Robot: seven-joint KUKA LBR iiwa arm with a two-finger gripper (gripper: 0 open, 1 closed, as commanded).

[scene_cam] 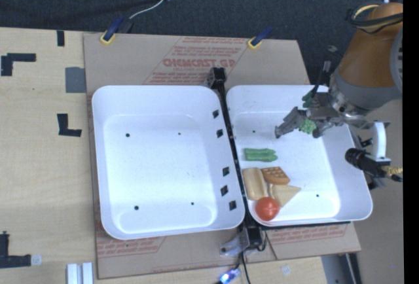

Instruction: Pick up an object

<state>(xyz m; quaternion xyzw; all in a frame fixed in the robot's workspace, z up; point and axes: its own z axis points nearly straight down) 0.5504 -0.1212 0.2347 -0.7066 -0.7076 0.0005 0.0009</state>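
White smooth right bin (330, 171), claw (298, 125) clutching small green object (308, 124), red round tomato (266, 208)

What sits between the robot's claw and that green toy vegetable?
Nothing: bare white bin floor separates the gripper from the green toy vegetable, seen in the camera view.

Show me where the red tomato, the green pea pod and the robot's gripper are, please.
red tomato (266, 209): camera view, middle of its round top.
green pea pod (260, 155): camera view, middle of its length.
gripper (286, 129): camera view, midway between its fingertips.
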